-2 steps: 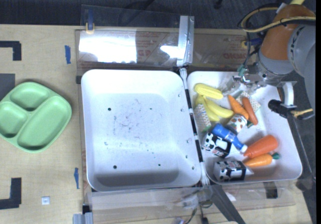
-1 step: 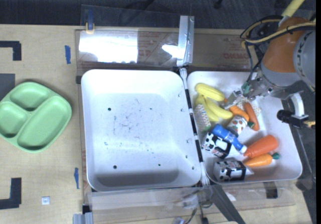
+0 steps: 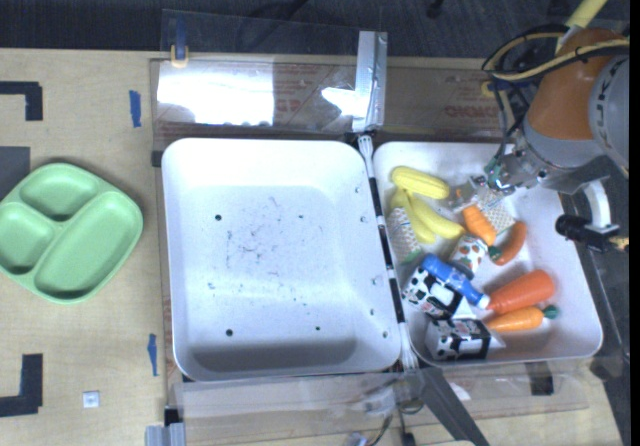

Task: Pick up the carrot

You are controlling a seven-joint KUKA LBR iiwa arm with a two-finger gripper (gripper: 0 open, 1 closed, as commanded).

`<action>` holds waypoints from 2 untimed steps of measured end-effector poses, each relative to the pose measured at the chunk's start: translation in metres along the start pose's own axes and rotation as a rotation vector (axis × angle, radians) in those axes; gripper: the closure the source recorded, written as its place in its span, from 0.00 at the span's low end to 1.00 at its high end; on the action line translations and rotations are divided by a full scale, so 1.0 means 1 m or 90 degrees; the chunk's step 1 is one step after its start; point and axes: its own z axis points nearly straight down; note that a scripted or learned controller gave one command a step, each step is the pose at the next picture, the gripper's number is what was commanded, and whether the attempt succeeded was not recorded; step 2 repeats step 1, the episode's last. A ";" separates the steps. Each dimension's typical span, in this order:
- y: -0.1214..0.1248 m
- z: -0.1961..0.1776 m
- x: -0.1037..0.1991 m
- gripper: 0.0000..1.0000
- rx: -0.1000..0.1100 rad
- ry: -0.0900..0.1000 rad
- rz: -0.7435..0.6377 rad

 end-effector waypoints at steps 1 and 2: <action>0.017 -0.111 0.017 1.00 0.001 0.000 0.006; 0.017 -0.111 0.017 1.00 0.001 0.000 0.006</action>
